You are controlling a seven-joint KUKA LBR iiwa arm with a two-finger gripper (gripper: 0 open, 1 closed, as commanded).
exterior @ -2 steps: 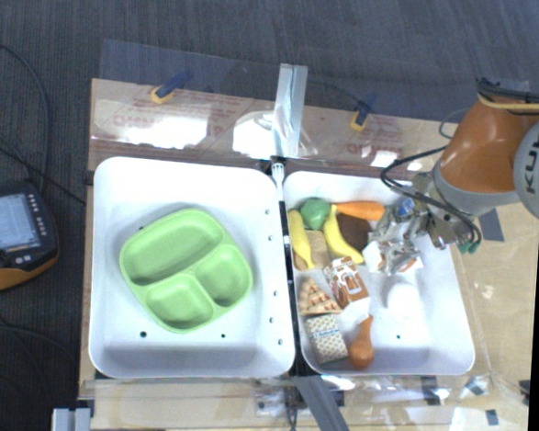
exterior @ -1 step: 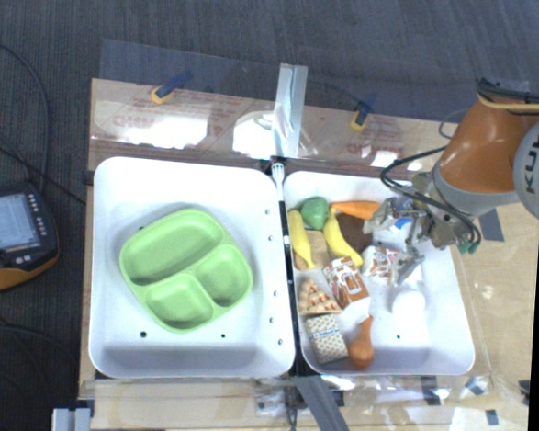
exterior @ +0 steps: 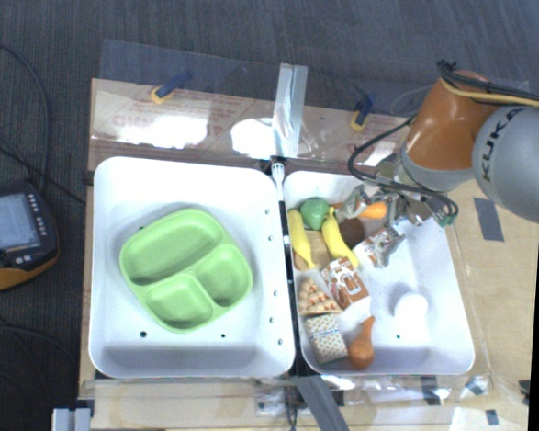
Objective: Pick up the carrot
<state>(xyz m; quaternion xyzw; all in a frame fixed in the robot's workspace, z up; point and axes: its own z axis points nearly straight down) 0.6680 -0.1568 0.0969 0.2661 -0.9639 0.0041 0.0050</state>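
Note:
A small bright orange carrot (exterior: 373,209) shows at the back of the right bin (exterior: 448,296), between the metal fingers of my gripper (exterior: 376,214). The gripper hangs below the orange wrist band, over the bin's far middle, and looks shut on the carrot. Most of the carrot is hidden by the fingers. It sits just right of a green round fruit (exterior: 314,212) and above the yellow bananas (exterior: 334,238).
The right bin also holds a brown-orange drumstick-shaped piece (exterior: 362,342), waffle-like pieces (exterior: 324,335), a red and white packet (exterior: 346,282) and a white ball (exterior: 411,307). A green divided plate (exterior: 186,267) lies in the left bin (exterior: 104,337).

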